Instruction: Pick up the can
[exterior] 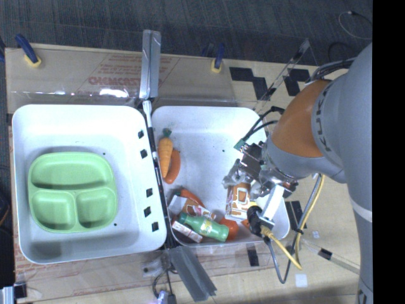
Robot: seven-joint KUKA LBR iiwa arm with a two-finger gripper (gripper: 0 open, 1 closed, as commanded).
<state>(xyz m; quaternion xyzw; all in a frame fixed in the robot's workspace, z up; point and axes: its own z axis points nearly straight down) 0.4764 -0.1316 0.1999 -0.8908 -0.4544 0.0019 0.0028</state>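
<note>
At the left of the frame, the left bin (19,170) held a green divided tray (73,192). Across the divider, in the right bin (202,138), a carrot (165,157) lay against the left wall. A green bottle (205,227) sprawled over a heap of cartons and orange items along the lower edge. Just right of that heap, in the lower right of the bin, sat a white-and-orange labelled item that you would most likely take for the can (238,201), with the gripper (247,182) directly over its upper end. The arm (304,132) bulked in from the right of the frame. You could not tell how the jaws stood, since wrist hardware and cables covered them, and nothing showed the can gripped. The risks from here were plain. The can stood close to the bottle and the heap, so a closing grip could catch a neighbour instead. A round wall pinched off-centre could also squirt free on the lift. The can's top was hidden, its label was too small to read, and the loose yellow cable (281,249) hung near the bin's lower right rim.
</note>
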